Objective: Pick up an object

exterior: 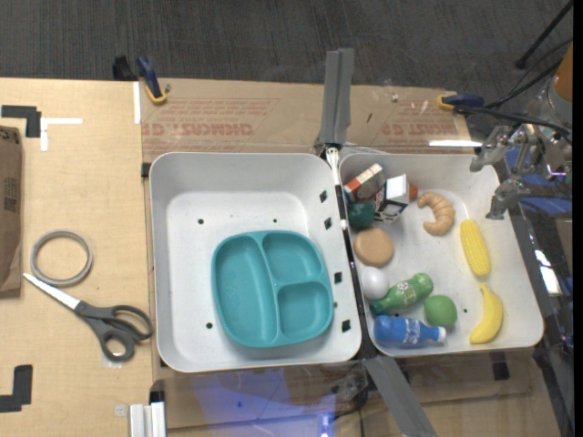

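In the right white bin (524, 330), nearest the camera, a blue plastic bottle (408, 332) lies on its side with its long axis running left to right; its label is too small to read. Beside it sit a green ball (440, 310), a green bottle-shaped toy (404, 292) tilted on a diagonal, a white egg (373, 282) and a yellow banana (487, 315) standing nearly upright along the bin. Farther back are a round brown bun (373, 247), a yellow corn cob (475, 247) pointing front to back, a tan croissant (438, 213) and small boxes (381, 189) with illegible print. The left white bin (173, 198) holds a teal divided plate (271, 287). At the right edge the gripper (499, 176) hangs over the bin's far corner; I cannot tell how far its claw is open. Cardboard (237, 121) behind bears mirrored red lettering.
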